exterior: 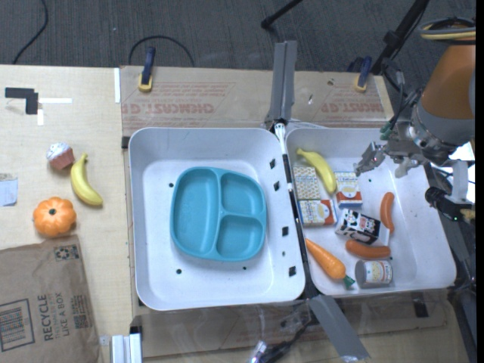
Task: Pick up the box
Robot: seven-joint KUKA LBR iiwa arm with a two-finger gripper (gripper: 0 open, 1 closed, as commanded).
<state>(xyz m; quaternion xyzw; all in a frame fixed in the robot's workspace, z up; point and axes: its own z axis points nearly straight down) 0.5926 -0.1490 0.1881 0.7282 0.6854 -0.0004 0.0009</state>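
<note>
Several small boxes lie in the right bin (423,274): a patterned one (304,181), an orange and white one (316,212), a small red and white one (348,190) and a black and white carton (358,225). My gripper (386,162) hangs over the bin's upper right part, to the right of and above the boxes. Its fingers stand open with nothing between them. The red and white box is the nearest, just below and left of the left fingertip.
The right bin also holds a banana (319,169), two sausages (387,210) (368,249), a carrot (327,259) and a can (373,273). A blue divided plate (219,212) lies in the left bin (151,278). A cupcake, banana and pumpkin (54,216) sit on the bench at left.
</note>
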